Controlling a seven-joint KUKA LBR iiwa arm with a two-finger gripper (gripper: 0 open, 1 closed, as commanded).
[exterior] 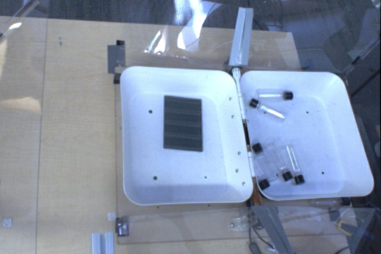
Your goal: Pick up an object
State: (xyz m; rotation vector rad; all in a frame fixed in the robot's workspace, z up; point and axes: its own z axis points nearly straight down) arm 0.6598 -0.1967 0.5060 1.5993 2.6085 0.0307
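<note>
Nothing is lifted yet — the clear vials [275, 95] with black caps all lie in the right bin [333, 128], the dark ridged pad [183, 123] in the left bin [137, 128]. The whole pick remains; the pincer's state I cannot tell.

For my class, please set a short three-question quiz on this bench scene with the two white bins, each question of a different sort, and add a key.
1. True or false: the dark ribbed pad lies in the left bin.
2. Which bin holds the clear vials with black caps? A. the left bin B. the right bin C. both
3. Fill in: the metal bar stands at the far side of the bench, above the ____ between the two bins.

Key: 1 true; 2 B; 3 gap.
</note>
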